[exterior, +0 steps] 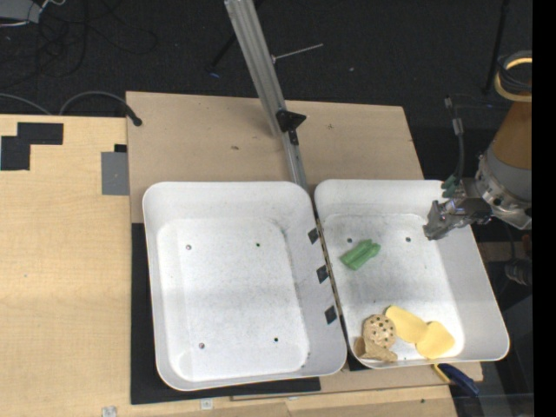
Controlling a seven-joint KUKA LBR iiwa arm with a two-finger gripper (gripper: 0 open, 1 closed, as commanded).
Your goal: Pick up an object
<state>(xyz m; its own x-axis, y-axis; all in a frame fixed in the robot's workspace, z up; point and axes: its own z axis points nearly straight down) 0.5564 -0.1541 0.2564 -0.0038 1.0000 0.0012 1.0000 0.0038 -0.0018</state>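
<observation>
In the right bin's (460, 259) near corner lie a yellow piece (421, 331) and, touching it on the side toward the left bin (228, 281), a tan perforated lump (378, 334). Deeper in that bin, near the divider, rests a small green block (360, 254), smooth and slightly tilted. The hand (443, 215) hangs over the bin's far right rim, well apart from all three; whether it is open I cannot tell, and nothing shows in it. Descending here would probably close on bare floor or clip the rim.
</observation>
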